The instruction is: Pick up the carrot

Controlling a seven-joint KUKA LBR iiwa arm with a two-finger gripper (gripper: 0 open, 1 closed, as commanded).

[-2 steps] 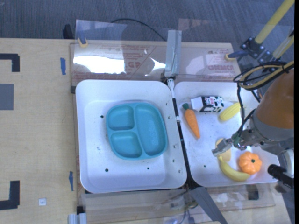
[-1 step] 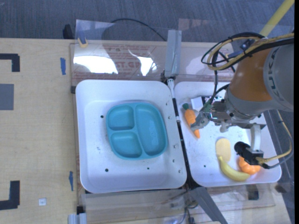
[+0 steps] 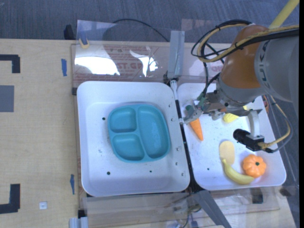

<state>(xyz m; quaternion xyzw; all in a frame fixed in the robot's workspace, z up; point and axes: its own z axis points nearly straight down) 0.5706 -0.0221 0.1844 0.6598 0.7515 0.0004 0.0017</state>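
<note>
Views: 1, a fixed camera above the bench (image 3: 33, 127).
Facing: downward at a slant, the far edge of the bench toward the top of the frame and the dark floor (image 3: 142, 4) beyond it.
Coverage: both white bins whole, the left bin (image 3: 90, 175) near the centre and the right bin (image 3: 275, 175) toward the right side.
Nearness: moderately close (the 2 bins span most of the frame's width).
Arm entry: the arm (image 3: 280, 65) comes in from the upper right, overlapping the right bin's far part.
</note>
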